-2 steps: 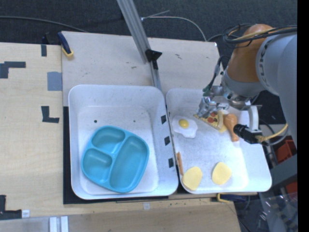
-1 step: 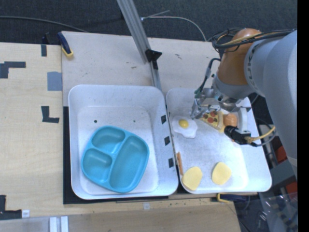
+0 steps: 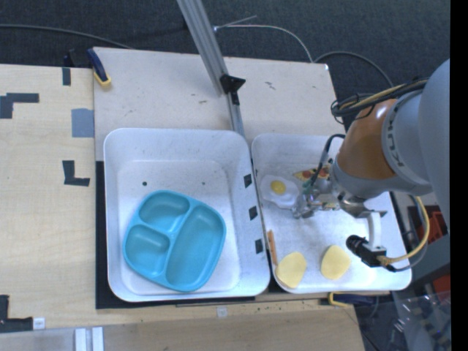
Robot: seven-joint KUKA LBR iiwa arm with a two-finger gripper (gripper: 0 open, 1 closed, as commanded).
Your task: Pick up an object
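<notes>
Lying in the right bin (image 3: 267,148), near its left wall, is a fried egg toy (image 3: 278,189), white with a yellow yolk. The gripper (image 3: 306,208) hangs low just to the egg's right, close beside its edge; whether they touch cannot be told. Nothing shows between the jaws, and how far apart they stand cannot be told from this slant.

A small red and orange piece (image 3: 308,174) lies just above the gripper, partly hidden by the wrist. Toward the near edge of the same bin sit two yellow lumps, one (image 3: 291,269) by the left wall and the other (image 3: 335,262) to its right, apart from each other. A thin orange stick (image 3: 271,246) leans along the left wall, just above the first lump. A black fitting (image 3: 363,250) on a cable hangs over the bin's right side.

The arm (image 3: 380,148), with its orange band, comes in over the right rim.

The left bin (image 3: 124,148) holds a blue divided plate (image 3: 174,240), lying flat in its near half. Both bins rest side by side on the bench (image 3: 44,167). A metal rail (image 3: 201,31) slants down from the top to the gap between them.
</notes>
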